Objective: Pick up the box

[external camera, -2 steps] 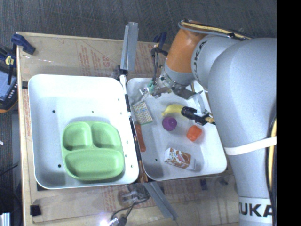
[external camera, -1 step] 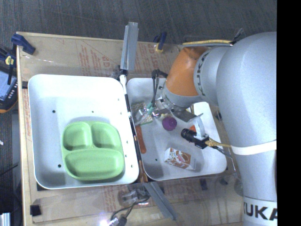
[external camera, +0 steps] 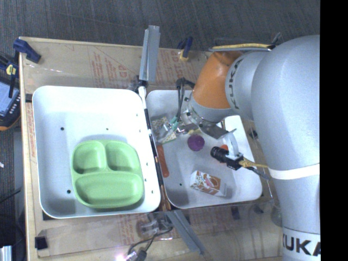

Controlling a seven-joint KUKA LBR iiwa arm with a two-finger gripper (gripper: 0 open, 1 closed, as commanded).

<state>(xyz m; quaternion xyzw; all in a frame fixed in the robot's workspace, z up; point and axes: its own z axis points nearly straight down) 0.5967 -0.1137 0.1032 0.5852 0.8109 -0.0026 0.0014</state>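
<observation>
reading "kuka" on the arm (external camera: 293,145), the box (external camera: 207,183) print stays illegible.

Green tray (external camera: 107,174) (3 compartments) in left bin (external camera: 49,99); purple ball (external camera: 196,142).

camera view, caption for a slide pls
KUKA arm's end effector low in the right bin; box lying near its front; green tray in the left bin.

My counter (external camera: 81,64) is a brown board marked with faint red lines. Two shallow white bins sit on it side by side, touching along their inner edges: the left bin (external camera: 49,107) and the right bin (external camera: 247,186). Blue clamps (external camera: 26,49) grip its far edge.
</observation>
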